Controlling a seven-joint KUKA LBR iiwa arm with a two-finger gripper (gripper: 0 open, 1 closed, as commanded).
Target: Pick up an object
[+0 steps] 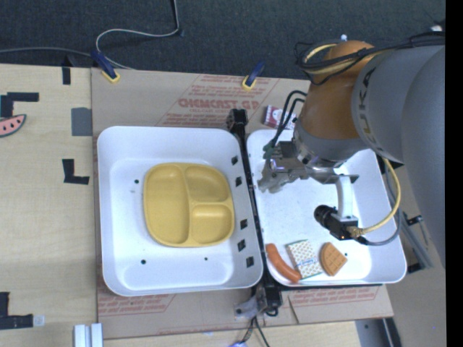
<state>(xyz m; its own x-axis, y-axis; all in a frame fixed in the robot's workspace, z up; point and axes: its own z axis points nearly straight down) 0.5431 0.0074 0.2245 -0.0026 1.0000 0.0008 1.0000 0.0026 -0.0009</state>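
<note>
You see two white bins side by side on a brown cardboard sheet (pixel 202 100). The left bin (pixel 119 194) carries a yellow divided tray (pixel 189 203) in its middle. Two yellow-and-blue clamps (pixel 107 69) grip the far edge of the cardboard, and a thin cable (pixel 137 31) lies on the dark floor behind.

Worktop (pixel 43 215): light wood-coloured surface, showing black tape marks at its left side.
Cardboard sheet (pixel 166 100): lying flat on the worktop, carrying red print, held at its far edge by two clips.
Left bin (pixel 119 266): white, sitting on the cardboard sheet, touching the right bin along the middle.
Right bin (pixel 383 266): white, sitting beside it on the same sheet.
Cable (pixel 137 33): trailing across the dark area beyond the worktop.
</note>
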